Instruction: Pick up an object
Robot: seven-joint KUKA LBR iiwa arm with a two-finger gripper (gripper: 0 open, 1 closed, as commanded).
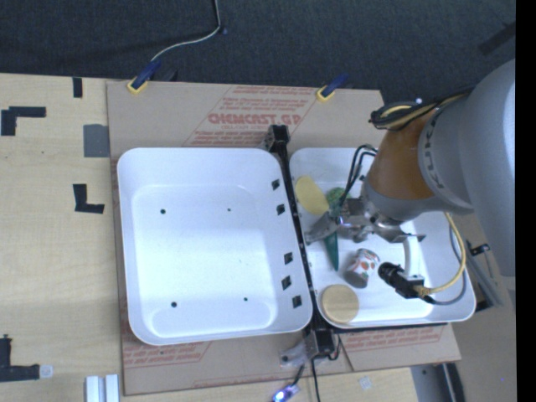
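My gripper is low inside the right bin, near its left wall. Just below it lies a dark teal stick-like object, and I cannot tell whether the two touch. A pale yellow object and a small green piece lie just above the gripper. A small white cup with red marks sits to its lower right. A round tan disc rests at the bin's near left corner. The arm's wrist hides the bin's middle.
The left bin adjoins the right one along a black divider. Both bins sit on a cardboard sheet on the wooden bench. A black connector with a yellow cable hangs off the wrist over the right bin.
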